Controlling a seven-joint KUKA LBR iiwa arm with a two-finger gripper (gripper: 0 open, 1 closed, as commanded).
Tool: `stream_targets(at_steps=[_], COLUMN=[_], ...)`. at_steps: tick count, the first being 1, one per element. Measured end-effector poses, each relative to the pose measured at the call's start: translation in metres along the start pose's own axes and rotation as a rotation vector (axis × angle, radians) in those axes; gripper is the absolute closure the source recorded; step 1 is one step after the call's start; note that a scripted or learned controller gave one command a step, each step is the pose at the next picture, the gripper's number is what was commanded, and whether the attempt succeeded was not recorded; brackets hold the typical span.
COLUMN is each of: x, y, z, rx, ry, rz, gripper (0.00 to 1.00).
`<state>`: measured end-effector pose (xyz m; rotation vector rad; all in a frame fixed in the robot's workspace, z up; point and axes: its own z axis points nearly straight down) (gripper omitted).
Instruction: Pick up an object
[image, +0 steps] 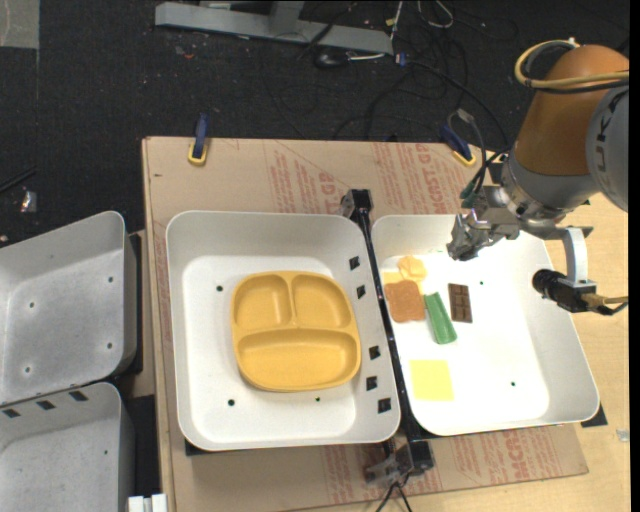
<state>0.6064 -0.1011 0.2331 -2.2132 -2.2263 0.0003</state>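
Observation:
The right bin (530, 370) holds several small items: a brown toast-like piece (405, 300), a green stick (439, 318), a dark brown chocolate-like bar (459, 302), a yellow square (431, 380) and a small pale yellow piece (411, 268). My gripper (466, 243) hangs over the far part of the right bin, to the right of the pale yellow piece and above the chocolate-like bar. Nothing shows between its fingers.
The left bin (200, 300) holds a yellow divided plate (296, 331). Black clips run along the seam between the bins (375, 320). Blue clamps (199, 150) pin the board at the back. Grey trays (60, 300) lie off the bench at left.

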Motion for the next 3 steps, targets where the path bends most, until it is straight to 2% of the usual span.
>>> stream_targets(at_steps=[2, 3], x=[0.109, 0.164], y=[-0.041, -0.058], z=[0.014, 0.005], rx=[0.001, -0.001], ry=[0.000, 0.001], rz=[-0.002, -0.003], gripper=[1.00, 1.00])
